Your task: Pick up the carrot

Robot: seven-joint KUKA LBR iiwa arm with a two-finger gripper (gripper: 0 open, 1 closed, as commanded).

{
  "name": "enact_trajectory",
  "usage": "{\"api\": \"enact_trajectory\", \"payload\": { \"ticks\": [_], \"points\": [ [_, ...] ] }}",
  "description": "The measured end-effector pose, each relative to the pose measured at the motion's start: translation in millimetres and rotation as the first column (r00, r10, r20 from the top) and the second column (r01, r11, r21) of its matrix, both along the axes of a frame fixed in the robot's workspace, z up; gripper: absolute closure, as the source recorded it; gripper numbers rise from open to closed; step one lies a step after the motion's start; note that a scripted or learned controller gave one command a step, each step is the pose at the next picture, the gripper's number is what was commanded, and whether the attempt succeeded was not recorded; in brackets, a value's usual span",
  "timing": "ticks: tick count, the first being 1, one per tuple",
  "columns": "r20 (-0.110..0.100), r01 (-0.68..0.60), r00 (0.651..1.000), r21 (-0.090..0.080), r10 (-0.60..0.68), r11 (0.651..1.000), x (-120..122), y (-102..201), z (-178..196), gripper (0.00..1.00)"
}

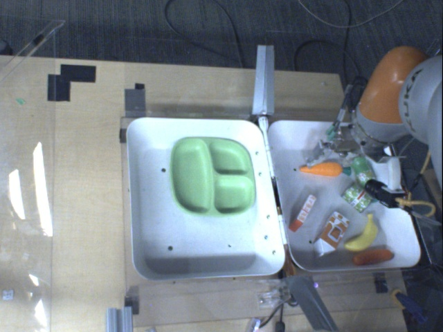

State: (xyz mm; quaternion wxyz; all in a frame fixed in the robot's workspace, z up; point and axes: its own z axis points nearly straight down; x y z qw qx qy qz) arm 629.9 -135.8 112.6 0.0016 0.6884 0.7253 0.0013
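Camera view: a slanted look down on two white bins set side by side on the table (76, 185).
Carrot position: the carrot (322, 170) lies in the right bin (284, 144), in that bin's upper middle, right of centre in the frame.
Carrot axis: its length runs nearly level across the frame, the narrow tip toward the left and the thick end toward the right.
End effector position: the end effector (339, 144) hangs in the upper right of the frame, just above the carrot's thick end and a little to its right.
Key relation: the carrot lies down and to the left of the end effector, very near it; I cannot tell whether they touch.
End effector state: cannot tell; the metal parts at the tip blur into one another.
Arm: the grey arm with its orange band (387, 81) enters from the right edge, so the reach goes leftward over the bin wall.
Neighbours: a green packet (360, 168) sits just right of the carrot; a banana (365, 235), a red sausage-shaped item (372, 256), a small red-and-white pack (303, 213) and an orange-and-white carton (331, 230) lie lower in the same bin, well apart from it.
Left bin: it holds a green divided tray (211, 175), away from the action.
Judgement: closing across the carrot's short width, near its thicker half, looks like the surest approach.
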Motion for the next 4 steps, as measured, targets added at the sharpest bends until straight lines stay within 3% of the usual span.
{"api": "enact_trajectory", "payload": {
  "ticks": [1,2,3,4],
  "points": [
    [0.006,-0.01,1.0,-0.001,0.01,1.0,-28,-10,-24,0.0],
    [0.014,-0.011,1.0,0.001,0.011,1.0,-25,-8,-12,1.0],
    [0.002,-0.103,0.995,0.0,0.103,0.995,11,30,23,1.0],
    [0.005,-0.187,0.982,-0.002,0.187,0.982,20,50,147,1.0]
  ]
}}
